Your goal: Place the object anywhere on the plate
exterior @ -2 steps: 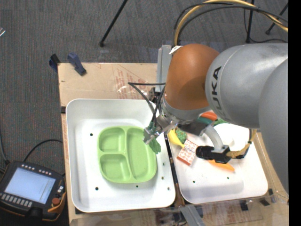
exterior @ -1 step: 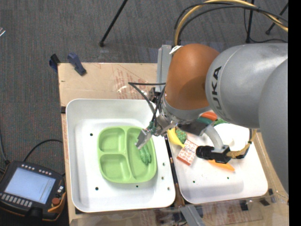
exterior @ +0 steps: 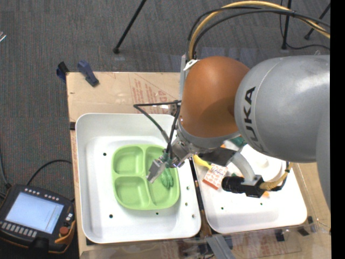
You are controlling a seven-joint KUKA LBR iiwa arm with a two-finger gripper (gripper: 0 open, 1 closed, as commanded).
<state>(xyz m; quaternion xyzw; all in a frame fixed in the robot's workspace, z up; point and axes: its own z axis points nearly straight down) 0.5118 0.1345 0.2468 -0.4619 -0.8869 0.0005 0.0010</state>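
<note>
End effector (exterior: 157,171), as I see it, hangs over green plate (exterior: 129,183); grip state, I cannot tell.

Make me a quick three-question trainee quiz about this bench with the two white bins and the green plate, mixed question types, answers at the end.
1. True or false: the green plate lies in the left bin as the camera sees it.
2. Multiple choice: the gripper is over
A. the plate's right-hand long compartment
B. the right bin
C. the floor
3. Fill in: the plate is split into ___ compartments.

Key
1. True.
2. A. It hangs at the plate's right side, above a small green object in that compartment; contact cannot be judged.
3. Three: two smaller ones on the left, one long one on the right.
</note>
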